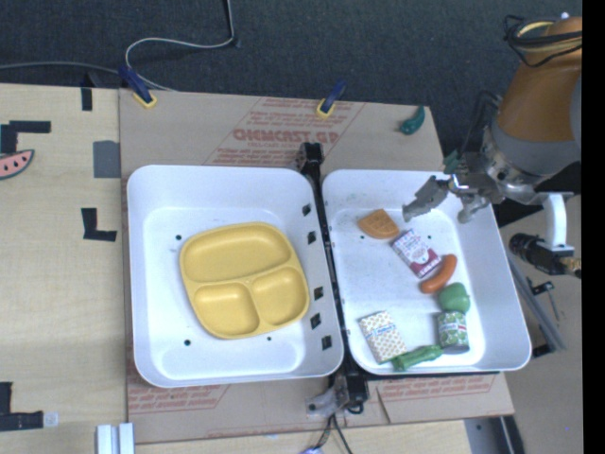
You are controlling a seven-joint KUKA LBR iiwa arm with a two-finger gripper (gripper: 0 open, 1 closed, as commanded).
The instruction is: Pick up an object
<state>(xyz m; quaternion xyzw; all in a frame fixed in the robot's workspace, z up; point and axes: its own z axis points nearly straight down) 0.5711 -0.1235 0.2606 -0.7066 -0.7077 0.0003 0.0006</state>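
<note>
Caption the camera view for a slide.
Open pincer hovers over right bin of toy food; yellow tray sits in left bin.

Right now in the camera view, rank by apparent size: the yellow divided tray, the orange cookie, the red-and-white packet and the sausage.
1. yellow divided tray, by far the largest
2. red-and-white packet
3. orange cookie and sausage look about alike, so I will not rank them.

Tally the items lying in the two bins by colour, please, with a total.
Yellow: 1, the divided tray
Orange or tan: 2, the cracker and sausage
Green: 3, the pepper, can and bean pod
White-patterned: 2, the packet and box
Total: 8
</note>
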